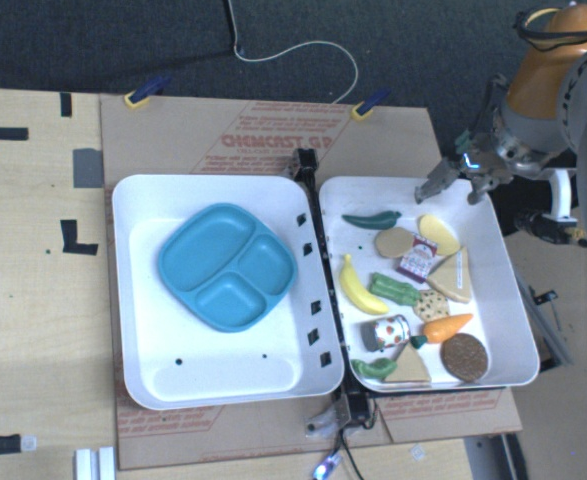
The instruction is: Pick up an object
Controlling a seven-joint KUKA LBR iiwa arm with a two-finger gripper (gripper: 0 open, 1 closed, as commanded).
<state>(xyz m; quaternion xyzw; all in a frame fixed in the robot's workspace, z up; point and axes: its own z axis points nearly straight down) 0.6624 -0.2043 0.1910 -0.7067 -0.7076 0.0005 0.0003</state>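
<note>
I am watching the arm (548,78) reaching in from the right, with its tool (455,181) hanging over the upper right rim of the right bin (508,268). The tool's two fingers are standing spread apart, with nothing between them. One finger (435,183) is pointing down toward the bin's far corner; the other is lying near the rim.

The right bin is holding the toy foods. A green chili pepper (371,219) is lying near the top, a yellow potato-like piece (437,233) is sitting just below the tool, and a small purple packet (417,260) is lying beside it. A banana (356,285) is lying along the left side, a carrot (443,328) is lying lower down, and a round brown cookie (465,356) is sitting near the bottom right corner.

The left bin (138,298) is holding a blue divided plate (227,266). Both bins are resting on the table (33,268).
</note>
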